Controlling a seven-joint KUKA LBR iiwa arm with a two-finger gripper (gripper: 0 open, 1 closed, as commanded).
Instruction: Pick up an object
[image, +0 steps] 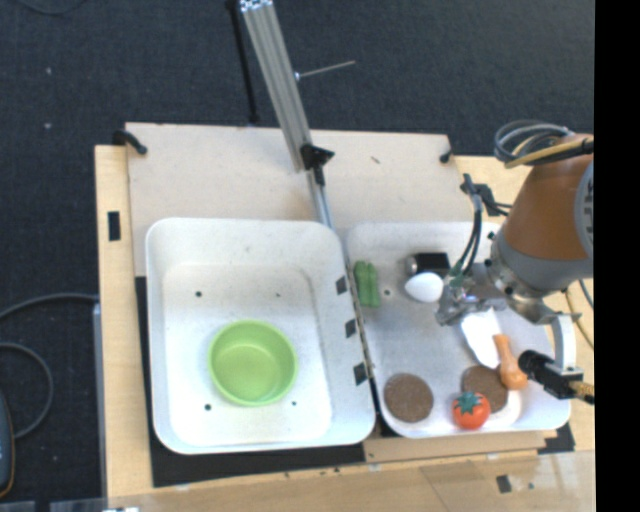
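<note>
The right bin (392, 236) holds several small things. A white egg (424, 287) lies beside a black object (429, 264) near the bin's middle. A green block (366, 284) sits against the left wall. Along the front lie a brown disc (408, 397), a red tomato (470, 410) and a second brown disc (482, 381). An orange carrot (508, 362) rests by a flat white piece (482, 335). My gripper (458, 303) hangs low in this bin, just right of the egg and above the white piece. Nothing is visibly held.
The left bin (240, 232) contains a green bowl (252, 362) toward its front. A slanted metal pole (285, 90) rises from the divider between the bins at the back. The arm's orange band (548, 205) overhangs the right bin's far right side.
</note>
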